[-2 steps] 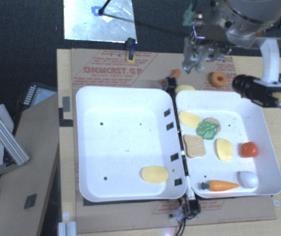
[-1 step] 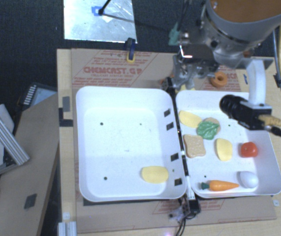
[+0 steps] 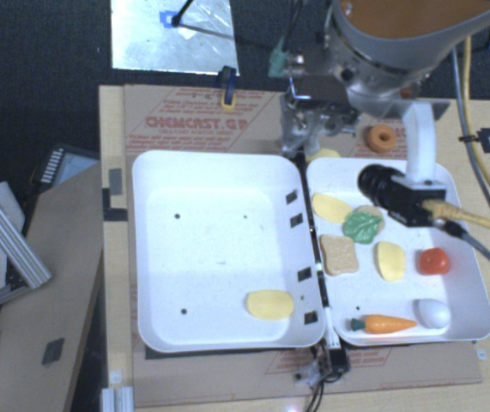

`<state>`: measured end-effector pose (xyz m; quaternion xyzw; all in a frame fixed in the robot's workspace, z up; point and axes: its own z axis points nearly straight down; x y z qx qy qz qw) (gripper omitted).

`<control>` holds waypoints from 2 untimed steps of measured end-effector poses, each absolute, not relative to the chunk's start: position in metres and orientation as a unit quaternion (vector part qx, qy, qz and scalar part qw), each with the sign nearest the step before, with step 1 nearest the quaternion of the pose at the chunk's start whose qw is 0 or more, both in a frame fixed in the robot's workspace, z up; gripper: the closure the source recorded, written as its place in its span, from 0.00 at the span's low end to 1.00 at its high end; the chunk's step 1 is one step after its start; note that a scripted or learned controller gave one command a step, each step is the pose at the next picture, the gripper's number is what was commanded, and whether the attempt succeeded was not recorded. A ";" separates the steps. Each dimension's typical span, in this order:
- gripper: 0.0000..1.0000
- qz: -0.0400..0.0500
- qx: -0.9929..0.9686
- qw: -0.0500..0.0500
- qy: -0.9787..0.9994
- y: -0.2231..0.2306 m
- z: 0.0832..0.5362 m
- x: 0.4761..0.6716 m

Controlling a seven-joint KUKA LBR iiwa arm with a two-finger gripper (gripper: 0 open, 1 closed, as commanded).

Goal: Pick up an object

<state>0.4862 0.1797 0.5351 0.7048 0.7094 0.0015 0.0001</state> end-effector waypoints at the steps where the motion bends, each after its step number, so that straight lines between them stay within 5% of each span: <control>1: 1.00 0.001 0.705 0.000 0.709 0.196 0.535 0.486; 2: 1.00 0.001 0.705 0.000 0.709 0.214 0.535 0.486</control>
